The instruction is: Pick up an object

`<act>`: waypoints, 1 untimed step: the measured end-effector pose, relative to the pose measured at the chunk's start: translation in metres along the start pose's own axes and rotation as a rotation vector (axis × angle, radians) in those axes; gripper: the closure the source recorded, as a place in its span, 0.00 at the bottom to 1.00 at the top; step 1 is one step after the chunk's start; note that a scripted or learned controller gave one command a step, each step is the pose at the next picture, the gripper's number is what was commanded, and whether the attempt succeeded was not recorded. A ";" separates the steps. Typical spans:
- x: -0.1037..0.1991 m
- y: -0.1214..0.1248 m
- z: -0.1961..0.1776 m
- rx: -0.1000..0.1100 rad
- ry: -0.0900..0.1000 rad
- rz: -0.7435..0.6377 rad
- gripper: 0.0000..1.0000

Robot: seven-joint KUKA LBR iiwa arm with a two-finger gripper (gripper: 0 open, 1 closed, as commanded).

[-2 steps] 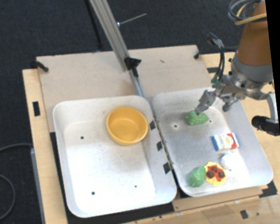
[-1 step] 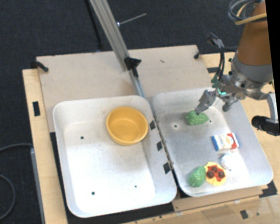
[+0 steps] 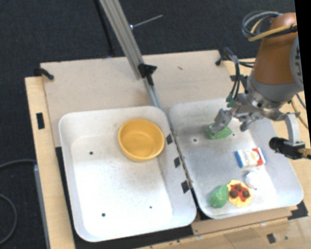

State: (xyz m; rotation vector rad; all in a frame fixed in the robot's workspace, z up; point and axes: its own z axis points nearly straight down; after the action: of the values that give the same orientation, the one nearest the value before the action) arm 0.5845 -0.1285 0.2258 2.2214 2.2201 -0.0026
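My gripper hangs open over the upper part of the right bin, with nothing between its fingers. Its left finger stands just above a small flat green object lying on the bin floor. Nearer the front of that bin are a white, blue and red box, a small white piece, a green lump and a yellow item with red spots. A yellow bowl sits upright in the left bin.
A slanted metal post rises from the bench behind the gap between the bins. The arm's orange band and its cables hang over the right bin's far right corner.
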 end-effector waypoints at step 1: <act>0.008 -0.005 0.056 0.004 0.000 0.001 0.00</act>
State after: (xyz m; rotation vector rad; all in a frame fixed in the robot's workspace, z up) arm 0.5793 -0.1211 0.1694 2.2246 2.2211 -0.0067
